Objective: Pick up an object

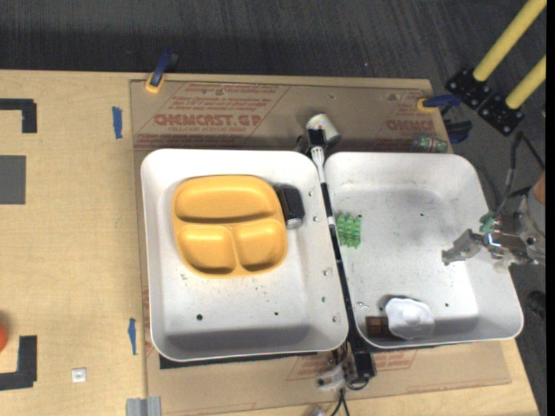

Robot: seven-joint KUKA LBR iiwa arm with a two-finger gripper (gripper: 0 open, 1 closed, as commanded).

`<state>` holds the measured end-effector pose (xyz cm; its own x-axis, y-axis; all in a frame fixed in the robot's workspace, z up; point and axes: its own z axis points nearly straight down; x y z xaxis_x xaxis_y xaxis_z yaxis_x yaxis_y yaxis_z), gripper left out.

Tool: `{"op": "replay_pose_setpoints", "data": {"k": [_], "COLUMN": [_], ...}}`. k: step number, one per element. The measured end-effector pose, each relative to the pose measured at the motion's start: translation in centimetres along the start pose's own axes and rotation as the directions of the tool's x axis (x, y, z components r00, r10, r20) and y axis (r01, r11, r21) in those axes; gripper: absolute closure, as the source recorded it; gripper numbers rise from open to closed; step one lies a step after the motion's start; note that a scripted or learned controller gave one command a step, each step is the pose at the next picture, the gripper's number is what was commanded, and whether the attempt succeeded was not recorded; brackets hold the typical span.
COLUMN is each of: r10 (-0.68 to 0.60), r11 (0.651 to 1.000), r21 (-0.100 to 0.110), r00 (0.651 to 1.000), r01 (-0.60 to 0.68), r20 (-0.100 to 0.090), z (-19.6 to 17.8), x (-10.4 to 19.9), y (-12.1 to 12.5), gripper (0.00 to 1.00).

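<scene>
A yellow three-compartment tray (230, 224) lies in the left bin (173, 302), with a small black object (291, 206) touching its right edge. In the right bin (486, 319), a small green object (349, 230) sits close to the left wall. A crumpled white object (408, 316) rests by the front wall, with a small brown piece (375, 325) at its left. My gripper (479, 243) is over the right wall of the right bin, far from the green and white objects. I see nothing held in it.
A clamp with a white knob (320, 129) sits at the back where the two bins meet. Yellow poles (519, 26) with black brackets stand at the upper right. Blue clips (160, 70) hold the cardboard sheet under the bins.
</scene>
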<state>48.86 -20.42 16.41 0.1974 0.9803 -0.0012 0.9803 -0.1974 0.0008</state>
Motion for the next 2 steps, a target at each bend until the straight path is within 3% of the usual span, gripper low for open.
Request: {"op": "replay_pose_setpoints", "data": {"k": [1,2], "r10": [-0.039,0.072], "r11": [0.999,0.997], "r21": [0.002,0.0], "r00": [0.999,0.997], "r01": [0.039,-0.072], "r20": [-0.002,-0.002], "z": [6.7,7.9], "x": [4.3,7.3], "y": [-1.8,2.2], "gripper": [0.0,0.0]}}
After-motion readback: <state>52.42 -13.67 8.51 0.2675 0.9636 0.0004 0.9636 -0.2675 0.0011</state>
